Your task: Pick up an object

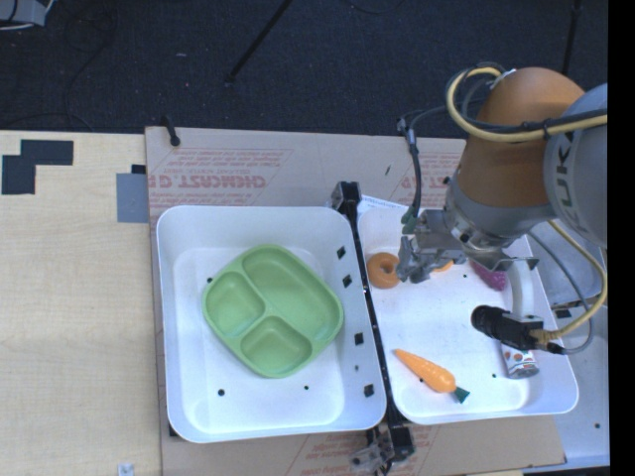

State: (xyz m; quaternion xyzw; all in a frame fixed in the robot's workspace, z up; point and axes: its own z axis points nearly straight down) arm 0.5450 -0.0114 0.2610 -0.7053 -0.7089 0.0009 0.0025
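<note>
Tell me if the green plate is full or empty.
Empty. All three compartments of the plate show bare green, with nothing lying in them.

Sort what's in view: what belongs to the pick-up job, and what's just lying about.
Job: gripper; orange ring close beside it; right bin.
Lying about: toy carrot and purple thing, same bin; green divided plate in left bin.

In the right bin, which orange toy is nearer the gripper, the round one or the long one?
The orange ring, right beside the gripper; the long, green-tipped carrot lies well apart from it.
</note>
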